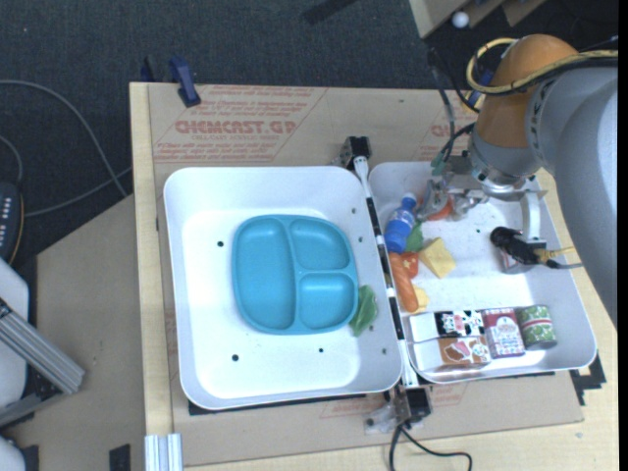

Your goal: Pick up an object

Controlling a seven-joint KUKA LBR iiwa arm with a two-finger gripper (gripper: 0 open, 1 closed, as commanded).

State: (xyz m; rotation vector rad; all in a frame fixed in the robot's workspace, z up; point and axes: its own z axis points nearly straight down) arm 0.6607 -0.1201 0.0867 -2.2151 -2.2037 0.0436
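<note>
Since the cluster at the right bin's [579,346] left wall is the nearest pickable stuff, I'd target the blue bottle [399,226]: it lies tilted against the wall, green piece [413,238], orange piece [404,266] and yellow block [438,259] just beside it. My gripper [453,196] hovers near the bin's top, just right of the bottle; can't tell its state from this angle. Best approach: come down along the bottle's short axis, clear of the wall. Left bin [196,361] holds a blue divided tray [292,273]; ignore.
</note>
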